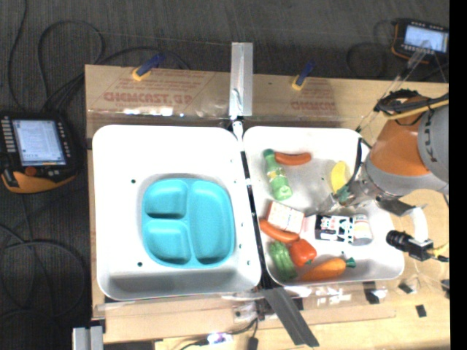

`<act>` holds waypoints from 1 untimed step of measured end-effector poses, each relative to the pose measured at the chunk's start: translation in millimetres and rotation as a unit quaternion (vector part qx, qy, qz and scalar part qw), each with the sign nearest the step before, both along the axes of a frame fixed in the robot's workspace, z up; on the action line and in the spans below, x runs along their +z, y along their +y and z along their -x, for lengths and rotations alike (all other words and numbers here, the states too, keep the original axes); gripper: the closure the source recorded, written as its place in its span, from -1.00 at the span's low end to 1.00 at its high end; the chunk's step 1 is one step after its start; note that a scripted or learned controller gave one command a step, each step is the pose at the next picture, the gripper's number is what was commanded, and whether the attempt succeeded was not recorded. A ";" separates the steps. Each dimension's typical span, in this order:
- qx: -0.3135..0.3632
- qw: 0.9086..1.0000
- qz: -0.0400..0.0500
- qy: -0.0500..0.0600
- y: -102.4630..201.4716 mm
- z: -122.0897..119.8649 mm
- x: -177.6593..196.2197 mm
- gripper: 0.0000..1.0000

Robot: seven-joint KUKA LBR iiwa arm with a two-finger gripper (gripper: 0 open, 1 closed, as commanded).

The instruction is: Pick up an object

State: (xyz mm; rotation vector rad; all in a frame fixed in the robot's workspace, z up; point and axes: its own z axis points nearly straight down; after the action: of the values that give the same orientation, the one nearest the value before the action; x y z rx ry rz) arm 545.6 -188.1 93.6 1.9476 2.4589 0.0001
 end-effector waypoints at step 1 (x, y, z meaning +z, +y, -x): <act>0.047 0.999 -0.002 0.003 50.9 -4.0 115.6 1.00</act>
State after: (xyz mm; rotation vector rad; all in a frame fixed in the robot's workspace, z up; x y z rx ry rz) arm 549.6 -137.3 209.2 1.8334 2.5540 -0.0019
